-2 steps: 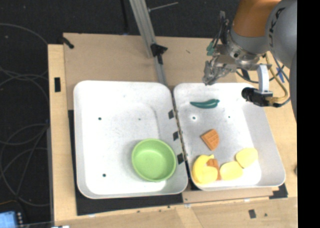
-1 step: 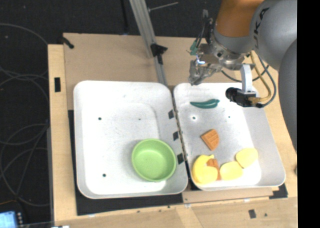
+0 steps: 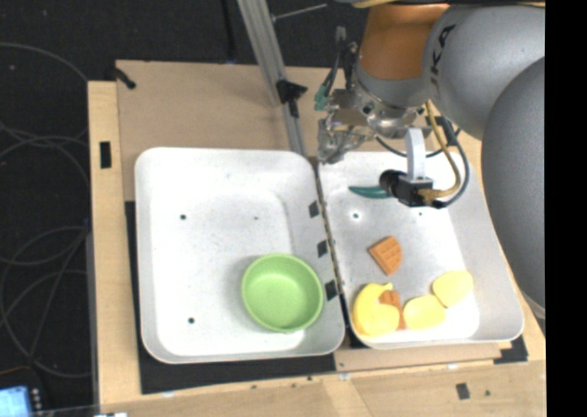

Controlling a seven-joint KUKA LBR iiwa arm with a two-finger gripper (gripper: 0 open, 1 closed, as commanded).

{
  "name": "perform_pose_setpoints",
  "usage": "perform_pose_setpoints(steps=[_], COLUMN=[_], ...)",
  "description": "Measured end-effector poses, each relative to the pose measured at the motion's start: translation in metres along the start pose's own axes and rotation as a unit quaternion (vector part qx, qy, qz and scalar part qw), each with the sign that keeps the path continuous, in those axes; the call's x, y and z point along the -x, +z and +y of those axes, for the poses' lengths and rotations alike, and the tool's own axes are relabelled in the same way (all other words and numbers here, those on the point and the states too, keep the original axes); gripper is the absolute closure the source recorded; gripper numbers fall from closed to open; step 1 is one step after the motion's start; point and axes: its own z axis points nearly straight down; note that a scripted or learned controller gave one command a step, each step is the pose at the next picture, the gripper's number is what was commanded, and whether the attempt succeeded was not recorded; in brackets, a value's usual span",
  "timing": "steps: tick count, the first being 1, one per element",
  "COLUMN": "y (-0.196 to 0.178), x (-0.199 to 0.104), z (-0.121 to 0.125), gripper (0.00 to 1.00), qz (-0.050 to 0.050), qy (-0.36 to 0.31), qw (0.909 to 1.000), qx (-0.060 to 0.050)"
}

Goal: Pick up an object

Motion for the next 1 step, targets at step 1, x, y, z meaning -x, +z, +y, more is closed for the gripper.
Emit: perform_pose_setpoints(steps=[1], y=[0.0079], x=[-0.0604], z=[-0.0034], gripper=[1.00], qz=[0.001], qy=[-0.001], qw=[1.0000], qx=[0.000])
